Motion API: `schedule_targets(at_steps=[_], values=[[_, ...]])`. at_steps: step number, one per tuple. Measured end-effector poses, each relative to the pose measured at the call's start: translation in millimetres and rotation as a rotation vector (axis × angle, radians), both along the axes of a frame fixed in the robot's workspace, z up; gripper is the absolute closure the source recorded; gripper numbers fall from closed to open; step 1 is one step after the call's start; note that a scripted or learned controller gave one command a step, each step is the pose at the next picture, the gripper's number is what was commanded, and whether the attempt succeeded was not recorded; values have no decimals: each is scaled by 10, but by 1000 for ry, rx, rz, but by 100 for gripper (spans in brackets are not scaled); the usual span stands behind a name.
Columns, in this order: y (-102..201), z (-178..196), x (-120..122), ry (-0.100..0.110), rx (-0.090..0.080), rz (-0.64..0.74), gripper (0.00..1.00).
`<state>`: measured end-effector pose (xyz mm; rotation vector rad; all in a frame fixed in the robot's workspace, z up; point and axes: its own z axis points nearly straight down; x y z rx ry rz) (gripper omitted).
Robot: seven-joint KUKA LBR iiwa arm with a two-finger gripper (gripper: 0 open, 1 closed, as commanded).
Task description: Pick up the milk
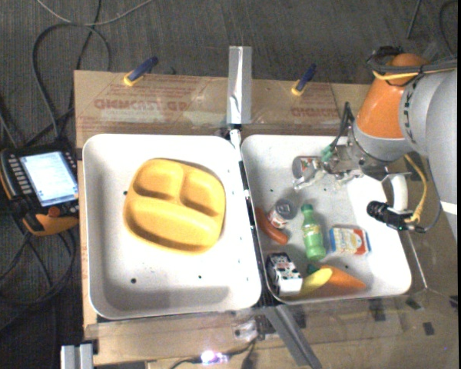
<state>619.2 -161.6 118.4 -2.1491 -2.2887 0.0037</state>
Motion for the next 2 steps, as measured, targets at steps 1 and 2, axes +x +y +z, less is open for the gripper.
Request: schedule_targets(at_steps=[1,2], values=[[87,-286,-378,-14,-4,3,0],[-429,-289,264,25,13,-271,0]])
